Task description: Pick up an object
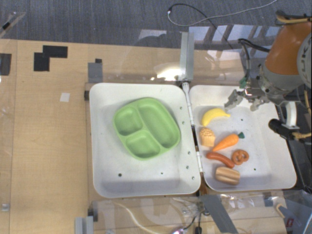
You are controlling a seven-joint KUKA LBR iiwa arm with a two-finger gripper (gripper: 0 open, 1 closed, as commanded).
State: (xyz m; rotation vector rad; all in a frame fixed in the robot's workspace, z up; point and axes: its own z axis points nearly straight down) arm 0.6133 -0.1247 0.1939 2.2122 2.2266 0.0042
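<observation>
Several toy foods lie in the right bin (273,145): a yellow banana (215,116), a pale corn piece (207,137), an orange carrot (226,142), a red sausage (222,159), a brown pretzel (240,156) and a hot dog bun (227,175). My gripper (244,101) hangs over the bin's far part, up and to the right of the banana. Its fingers (233,100) are spread apart with nothing between them.
The left bin (107,179) holds a green divided plate (146,127). A metal divider post (186,57) stands between the bins at the back. The arm's orange wrist (287,48) fills the upper right, with cables trailing behind it.
</observation>
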